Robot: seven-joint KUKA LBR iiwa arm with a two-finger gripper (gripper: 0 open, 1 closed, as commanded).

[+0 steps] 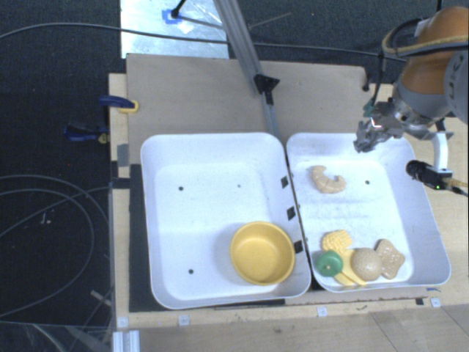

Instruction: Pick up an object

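Observation:
My gripper [364, 144] hangs over the far edge of the right bin [418, 204], up and to the right of a pale croissant-shaped toy [327, 180]. Nothing shows between its fingers. Along the right bin's near edge lie a yellow corn-like piece [336, 240], a green round piece [329, 263], a tan round bun [366, 263] and a tan cracker-like piece [389, 257]. A yellow bowl [261, 252] sits in the near right corner of the left bin [190, 196].
A grey pole [245, 42] slants across the bench behind the bins, ending in a black clamp [266, 85]. Blue and yellow clamps [110, 116] grip the bench's left edge. Cables lie on the dark floor at the left.

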